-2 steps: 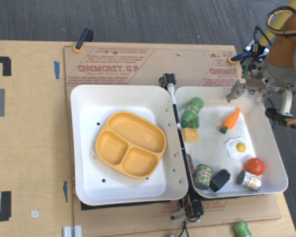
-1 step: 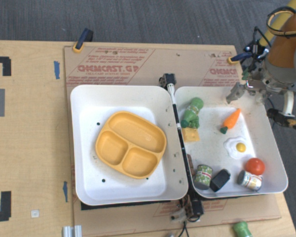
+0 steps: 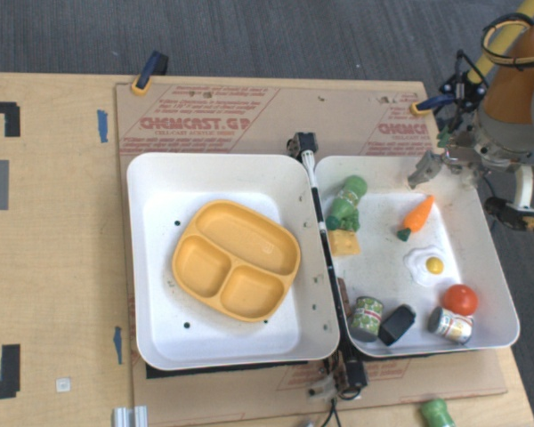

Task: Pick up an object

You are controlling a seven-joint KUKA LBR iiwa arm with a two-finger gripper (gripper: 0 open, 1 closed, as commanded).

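The right bin (image 3: 491, 258) holds several toy items. An orange carrot (image 3: 416, 216) lies near its back, and a green vegetable (image 3: 347, 200) lies by the divider with a yellow cheese slab (image 3: 343, 243) just below it. A fried egg (image 3: 427, 263) and a red tomato (image 3: 460, 298) sit toward the right. Along the front edge are a green can (image 3: 368, 317), a black block (image 3: 396, 324) and a silver can (image 3: 451, 326). My gripper (image 3: 463, 169) hangs over the bin's back right corner, above and right of the carrot, and nothing shows in its grasp.
The left bin (image 3: 147, 238) holds a yellow divided plate (image 3: 236, 261). A black clamp (image 3: 303, 143) sits at the back where the bins meet. A green item (image 3: 436, 411) lies off the cardboard at the front right. Blue and orange clips (image 3: 149, 69) pin the cardboard's back edge.
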